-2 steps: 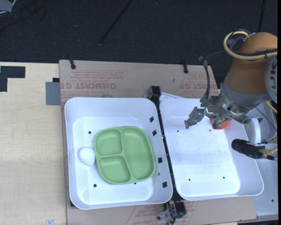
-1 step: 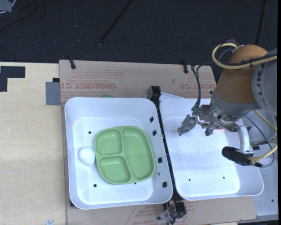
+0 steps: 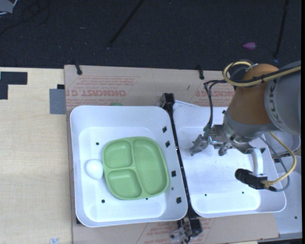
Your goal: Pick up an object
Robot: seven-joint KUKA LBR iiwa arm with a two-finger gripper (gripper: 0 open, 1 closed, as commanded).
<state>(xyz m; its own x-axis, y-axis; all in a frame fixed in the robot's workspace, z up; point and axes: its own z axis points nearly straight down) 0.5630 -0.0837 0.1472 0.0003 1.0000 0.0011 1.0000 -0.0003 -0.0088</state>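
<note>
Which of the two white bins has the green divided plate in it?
The left bin. It holds the green divided plate with a white ball beside it.

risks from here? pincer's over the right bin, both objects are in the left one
1. The pincer hangs over the right bin, while the green divided plate and small white ball lie in the left bin. Closing here would likely grab nothing.
2. The ball touches the plate's rim near the bin wall; a grasp there may slip or nudge the plate.
3. The plate is wide and shallow, likely hard to pinch.
</note>
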